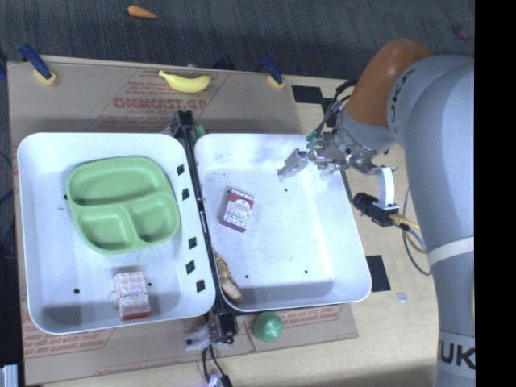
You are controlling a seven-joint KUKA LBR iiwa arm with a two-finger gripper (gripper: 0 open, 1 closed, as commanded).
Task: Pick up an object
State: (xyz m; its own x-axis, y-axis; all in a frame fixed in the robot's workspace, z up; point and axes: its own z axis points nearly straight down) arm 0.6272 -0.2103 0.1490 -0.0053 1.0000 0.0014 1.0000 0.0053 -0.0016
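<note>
Grey arm is hanging over my right bin, its fingers spreading apart and holding nothing, hovering beyond the small carton, likely my target.

One fixed camera looks down at a slant on the bench, covering both bins; the arm enters from the right.
</note>
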